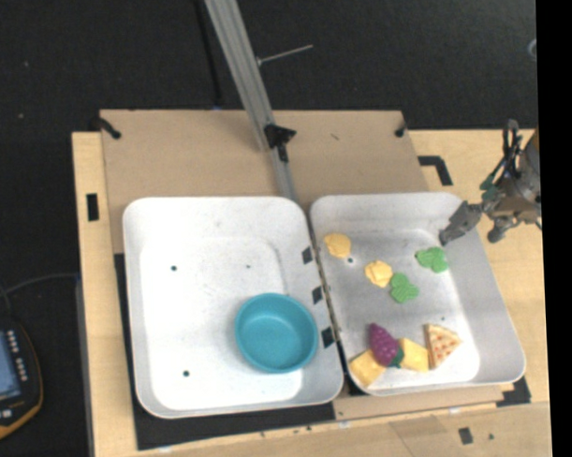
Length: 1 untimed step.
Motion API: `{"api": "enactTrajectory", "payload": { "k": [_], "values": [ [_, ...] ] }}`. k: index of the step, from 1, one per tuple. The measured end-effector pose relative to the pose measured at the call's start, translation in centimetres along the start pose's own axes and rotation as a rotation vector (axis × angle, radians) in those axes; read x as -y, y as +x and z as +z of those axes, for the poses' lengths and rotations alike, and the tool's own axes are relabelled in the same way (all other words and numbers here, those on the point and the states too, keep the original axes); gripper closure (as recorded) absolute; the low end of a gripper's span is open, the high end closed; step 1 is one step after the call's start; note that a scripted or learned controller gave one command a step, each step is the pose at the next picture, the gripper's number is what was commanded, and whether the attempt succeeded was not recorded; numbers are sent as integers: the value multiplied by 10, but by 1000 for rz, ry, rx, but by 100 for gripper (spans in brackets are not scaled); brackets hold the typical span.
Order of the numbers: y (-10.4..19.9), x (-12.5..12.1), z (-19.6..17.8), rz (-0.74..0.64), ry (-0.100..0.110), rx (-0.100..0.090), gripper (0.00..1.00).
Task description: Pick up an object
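At the frame's right edge the gripper (478, 222) hovers with fingers spread and holding nothing, so it should descend squarely over the green piece (432, 259) just below-left in the right bin (490, 300) before closing.

I see two white bins (156, 274), the left one with a teal-blue bowl (276, 332). In the right bin (485, 300) lie yellow pieces (378, 272), green pieces (432, 259), a purple piece (383, 341) and an orange slice with red dots (443, 343).
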State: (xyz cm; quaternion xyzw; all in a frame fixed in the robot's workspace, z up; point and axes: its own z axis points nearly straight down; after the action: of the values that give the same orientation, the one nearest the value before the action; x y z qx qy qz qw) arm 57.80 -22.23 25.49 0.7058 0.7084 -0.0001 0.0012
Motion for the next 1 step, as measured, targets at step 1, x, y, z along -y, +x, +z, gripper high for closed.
{"api": "enactTrajectory", "payload": {
  "k": [1],
  "values": [
    [0, 0, 0, 0, 0, 0, 0]
  ]
}}
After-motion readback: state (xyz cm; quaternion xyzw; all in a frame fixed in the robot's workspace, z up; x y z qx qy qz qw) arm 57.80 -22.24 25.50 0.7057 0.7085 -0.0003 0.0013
